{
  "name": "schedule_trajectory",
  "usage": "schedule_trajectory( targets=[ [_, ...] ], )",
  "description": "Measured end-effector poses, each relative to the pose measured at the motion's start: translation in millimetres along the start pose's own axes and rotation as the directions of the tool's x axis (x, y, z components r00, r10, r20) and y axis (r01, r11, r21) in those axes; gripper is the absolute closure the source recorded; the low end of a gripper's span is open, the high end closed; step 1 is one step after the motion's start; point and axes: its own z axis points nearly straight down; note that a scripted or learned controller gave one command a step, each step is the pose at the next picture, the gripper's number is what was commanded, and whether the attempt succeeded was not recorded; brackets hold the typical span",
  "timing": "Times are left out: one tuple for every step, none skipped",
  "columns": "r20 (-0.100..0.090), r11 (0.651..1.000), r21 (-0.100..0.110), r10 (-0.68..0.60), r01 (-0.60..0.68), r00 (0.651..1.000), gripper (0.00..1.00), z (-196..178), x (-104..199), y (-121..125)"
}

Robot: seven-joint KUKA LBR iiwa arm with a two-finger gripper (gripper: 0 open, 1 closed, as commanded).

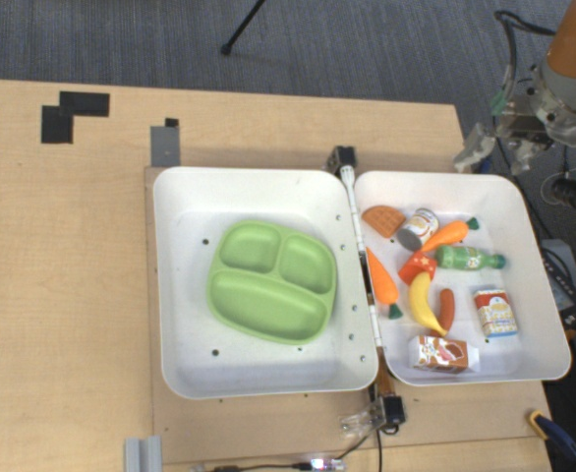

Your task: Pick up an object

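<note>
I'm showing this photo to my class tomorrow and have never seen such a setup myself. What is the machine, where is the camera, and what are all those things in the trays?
The picture comes from one fixed camera above a wooden bench, looking down at a slant. The machine is a robot arm, grey with an orange band, reaching in at the upper right; its gripper hangs beyond the bins' far right corner, with nothing seen in it.

Two shallow white bins sit side by side. The left bin holds a green divided plate. The right bin holds toy food: two carrots, a banana, a sausage, a green bottle, a small can, a red-labelled can, a packet and a brown piece.

The arm's job is to pick up one object; none has been lifted yet.
</note>
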Motion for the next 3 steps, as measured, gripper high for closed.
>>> schedule_trajectory(
  targets=[
    [0.002,0.991,-0.008,-0.134,0.134,0.991,0.0,148.3,14.9,-67.8],
    [0.019,0.983,-0.026,-0.18,0.18,0.984,0.0,162.5,26.1,-98.2],
    [0.007,0.963,-0.012,-0.268,0.268,0.963,0.0,183.7,34.6,-155.6]
  ],
)
